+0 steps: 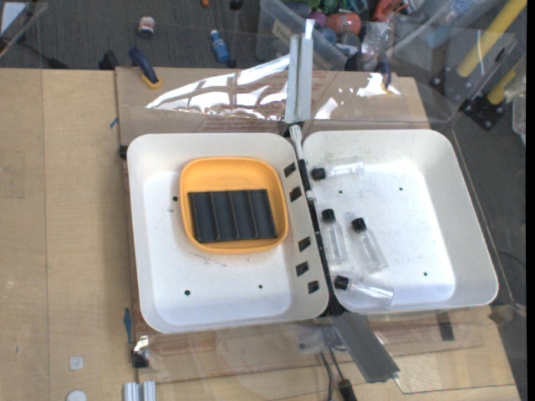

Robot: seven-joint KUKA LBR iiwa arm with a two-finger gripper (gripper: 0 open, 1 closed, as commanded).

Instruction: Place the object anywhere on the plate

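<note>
An orange plate (197, 174) sits in the left bin (217, 299), a little above its middle. A dark ribbed rectangular insert (231, 215) lies flat on the plate. Several small clear vials with black caps lie in the right bin (435, 190): one near the top left (337, 171), two side by side near the middle (333, 234) (367, 242), and one at the bottom left (364, 288).
A row of black clips (299, 220) runs along the divider between the bins. A grey metal post (299, 73) stands behind the bins. A clear crate of toys (376, 7) sits on the floor at the back right.
</note>
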